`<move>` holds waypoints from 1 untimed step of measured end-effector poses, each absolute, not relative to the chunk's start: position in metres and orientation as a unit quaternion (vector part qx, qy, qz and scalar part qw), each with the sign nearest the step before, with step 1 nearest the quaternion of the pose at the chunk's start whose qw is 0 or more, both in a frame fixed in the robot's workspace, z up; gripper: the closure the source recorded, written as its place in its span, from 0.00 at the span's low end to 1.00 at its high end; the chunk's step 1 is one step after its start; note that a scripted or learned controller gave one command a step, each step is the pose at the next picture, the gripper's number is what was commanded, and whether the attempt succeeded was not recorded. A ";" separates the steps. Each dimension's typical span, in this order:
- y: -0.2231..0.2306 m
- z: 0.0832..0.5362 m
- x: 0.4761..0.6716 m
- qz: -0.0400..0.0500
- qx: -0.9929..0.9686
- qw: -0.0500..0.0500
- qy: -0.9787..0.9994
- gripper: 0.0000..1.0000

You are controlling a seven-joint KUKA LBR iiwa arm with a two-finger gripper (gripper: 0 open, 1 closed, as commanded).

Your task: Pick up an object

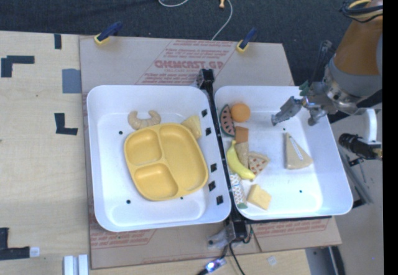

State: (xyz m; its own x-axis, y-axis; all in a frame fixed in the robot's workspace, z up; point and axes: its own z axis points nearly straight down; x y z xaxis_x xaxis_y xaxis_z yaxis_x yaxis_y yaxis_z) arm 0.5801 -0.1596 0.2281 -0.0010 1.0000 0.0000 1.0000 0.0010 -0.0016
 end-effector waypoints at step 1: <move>-0.160 0.163 0.578 0.002 -0.707 0.003 -0.707 0.00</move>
